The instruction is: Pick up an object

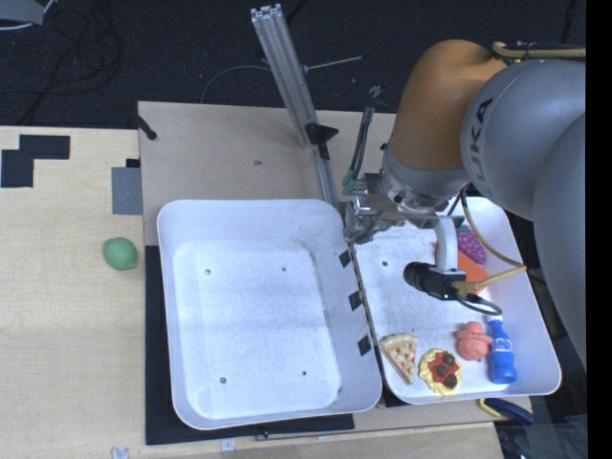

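Arm: the grey arm (pixel 535 151) with its orange band (pixel 445 94) fills the upper right of the frame and reaches down and to the left over the right bin.
Gripper: the gripper (pixel 363 220) sits low over the upper left corner of the right bin (pixel 535 385), just beside the seam where the two bins meet.
Gripper state: I cannot tell whether it is spread or closed; its tip is dark and small here, and nothing can be seen held in it.
Pizza slice: a toy pizza slice (pixel 400 355) lies in the lower left part of the right bin, close to the seam.
Round toy: a red and yellow round toy (pixel 440 371) lies just right of the pizza slice, near the bin's lower rim.
Pink toy: a pink lumpy toy (pixel 470 340) lies above and to the right of the round toy, touching or nearly touching the blue bottle.
Blue bottle: a small blue bottle (pixel 500 354) lies near the bin's lower right corner, its white cap pointing up the frame.
Purple toy: a purple toy (pixel 470 247) lies by the right rim, partly under the arm.
Orange toy: an orange toy (pixel 475 277) lies just below the purple one.
Distance to the toys: all of them lie well apart from the gripper, in the lower and right parts of the bin.
Left bin: the left bin (pixel 182 228) takes up the middle of the frame.
Green ball: a green ball (pixel 120 253) rests on the wooden table (pixel 57 352) at the left of the frame, outside both bins.
Metal rail: a slanted metal rail (pixel 287 65) runs from the top centre down towards the gripper.
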Available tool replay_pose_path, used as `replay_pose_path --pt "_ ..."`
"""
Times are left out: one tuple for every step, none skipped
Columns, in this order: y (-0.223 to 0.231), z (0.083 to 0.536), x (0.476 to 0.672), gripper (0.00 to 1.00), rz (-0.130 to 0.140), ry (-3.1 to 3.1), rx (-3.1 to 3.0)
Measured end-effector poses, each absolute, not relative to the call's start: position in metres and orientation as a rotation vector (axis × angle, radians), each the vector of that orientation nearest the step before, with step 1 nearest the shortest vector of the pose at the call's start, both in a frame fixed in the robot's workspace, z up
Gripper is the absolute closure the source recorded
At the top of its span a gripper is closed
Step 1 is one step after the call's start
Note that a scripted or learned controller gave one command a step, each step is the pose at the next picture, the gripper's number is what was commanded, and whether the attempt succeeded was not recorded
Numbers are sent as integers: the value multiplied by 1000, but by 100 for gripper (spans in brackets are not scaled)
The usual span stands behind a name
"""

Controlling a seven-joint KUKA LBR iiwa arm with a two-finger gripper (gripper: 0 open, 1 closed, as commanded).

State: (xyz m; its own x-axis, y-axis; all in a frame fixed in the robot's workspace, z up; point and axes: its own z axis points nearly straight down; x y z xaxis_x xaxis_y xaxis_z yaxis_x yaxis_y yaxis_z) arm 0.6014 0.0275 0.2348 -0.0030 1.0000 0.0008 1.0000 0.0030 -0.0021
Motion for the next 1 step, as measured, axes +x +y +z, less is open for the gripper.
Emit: replay_pose_path --pt "76 225 613 100 2 -2223 -2218"
